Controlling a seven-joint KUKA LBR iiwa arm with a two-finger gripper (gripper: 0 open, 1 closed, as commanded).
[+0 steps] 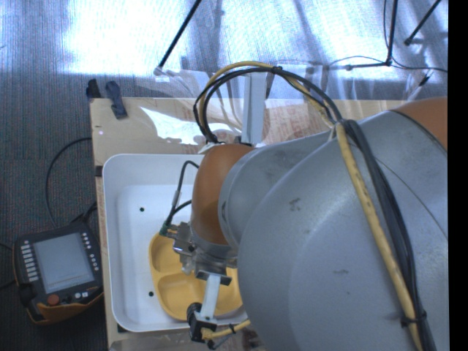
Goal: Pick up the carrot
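Reaching over the yellow dish [165, 263] at the white bin's [121, 189] five o'clock, the end effector [199, 263] (spread or pressed: cannot tell) should centre on the carrot before closing.

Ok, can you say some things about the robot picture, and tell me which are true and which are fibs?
1. A yellow dish lies in the white bin. True.
2. The bin is red. False: it is white.
3. The grey arm reaches over the bin. True.
4. The controller with a screen sits on the bench. False: it lies on the floor, left of the bench.
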